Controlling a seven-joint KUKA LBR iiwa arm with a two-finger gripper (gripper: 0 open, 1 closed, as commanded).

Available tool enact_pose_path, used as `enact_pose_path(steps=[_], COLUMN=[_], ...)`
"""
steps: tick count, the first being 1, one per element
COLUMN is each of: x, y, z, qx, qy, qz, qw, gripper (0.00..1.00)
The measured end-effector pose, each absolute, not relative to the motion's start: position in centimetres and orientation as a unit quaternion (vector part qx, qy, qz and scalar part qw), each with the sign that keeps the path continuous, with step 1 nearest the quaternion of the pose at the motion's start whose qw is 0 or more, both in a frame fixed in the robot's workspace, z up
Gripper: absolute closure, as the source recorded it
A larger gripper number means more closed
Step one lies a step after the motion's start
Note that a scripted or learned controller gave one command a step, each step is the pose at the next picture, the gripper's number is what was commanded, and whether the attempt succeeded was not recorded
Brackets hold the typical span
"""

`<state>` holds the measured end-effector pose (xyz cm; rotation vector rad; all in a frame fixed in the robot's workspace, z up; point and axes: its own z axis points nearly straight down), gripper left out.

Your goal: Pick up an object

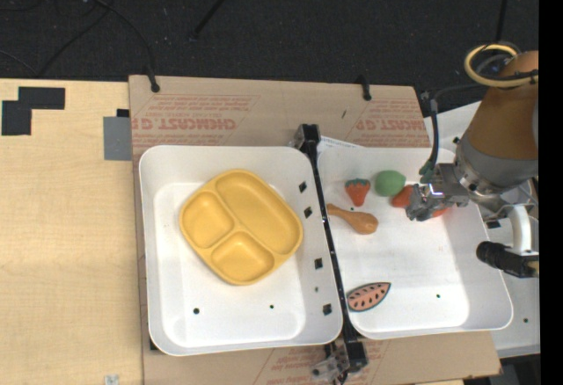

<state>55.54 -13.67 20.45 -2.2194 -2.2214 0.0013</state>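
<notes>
Though the gripper (420, 206) sits low in the right bin (422, 308), whether it is open or closed cannot be told. A red toy (402, 196) touches it at nine o'clock, partly hidden; it looks light, rigid and smooth, best pinched across its middle.

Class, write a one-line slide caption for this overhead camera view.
End effector low in right bin beside green ball, strawberry, wooden spoon; yellow divided plate in left bin.
</notes>
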Motion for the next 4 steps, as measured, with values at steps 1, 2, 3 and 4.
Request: enact_pose_path(steps=[1,2,3,4], x=[56.7,57.1,57.8,57.7], y=[-8.5,-2.9,2.8,8.8], z=[20.4,21.8,21.7,21.4], qx=[-0.705,-0.705,-0.705,-0.705], qy=[-0.709,-0.709,-0.709,-0.709], qz=[-0.0002,-0.0002,0.0008,0.0005], qw=[0.001,0.001,0.001,0.002], gripper=[1.00,1.00,1.00,1.00])
